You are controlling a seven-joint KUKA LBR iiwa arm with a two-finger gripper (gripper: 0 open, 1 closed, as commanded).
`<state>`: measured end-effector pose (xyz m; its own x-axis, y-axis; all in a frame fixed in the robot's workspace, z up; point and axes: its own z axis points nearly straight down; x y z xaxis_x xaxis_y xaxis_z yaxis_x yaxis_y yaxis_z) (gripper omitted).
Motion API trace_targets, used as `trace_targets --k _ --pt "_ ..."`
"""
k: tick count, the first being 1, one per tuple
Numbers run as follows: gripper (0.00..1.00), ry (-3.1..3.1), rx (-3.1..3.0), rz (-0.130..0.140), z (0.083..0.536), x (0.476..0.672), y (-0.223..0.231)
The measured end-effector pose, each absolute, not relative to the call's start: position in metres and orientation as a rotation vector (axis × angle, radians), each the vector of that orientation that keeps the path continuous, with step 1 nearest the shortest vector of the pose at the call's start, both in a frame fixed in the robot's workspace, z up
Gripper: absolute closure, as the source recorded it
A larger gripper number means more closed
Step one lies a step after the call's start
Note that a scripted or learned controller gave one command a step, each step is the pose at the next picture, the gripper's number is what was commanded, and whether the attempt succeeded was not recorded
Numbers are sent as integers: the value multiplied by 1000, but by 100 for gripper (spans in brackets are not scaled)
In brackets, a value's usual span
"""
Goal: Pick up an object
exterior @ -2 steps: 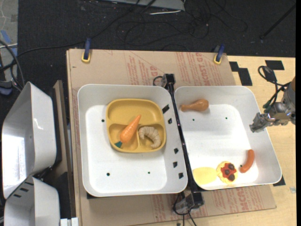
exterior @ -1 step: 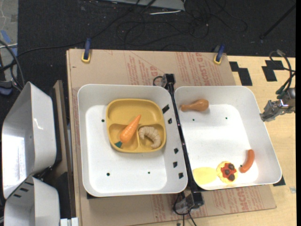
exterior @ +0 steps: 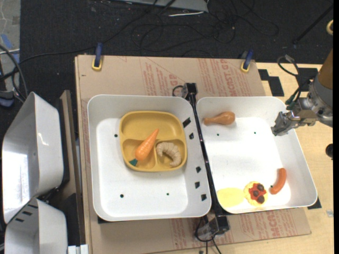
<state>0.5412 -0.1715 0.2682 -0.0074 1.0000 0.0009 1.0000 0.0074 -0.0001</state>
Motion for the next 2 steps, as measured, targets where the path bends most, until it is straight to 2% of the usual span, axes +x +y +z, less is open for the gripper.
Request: trace_targets --k 1,2 --pt "100 -2231 -2210 -2 268 548 -110" --pt "100 -2228 -2211 1 250 559 -58"
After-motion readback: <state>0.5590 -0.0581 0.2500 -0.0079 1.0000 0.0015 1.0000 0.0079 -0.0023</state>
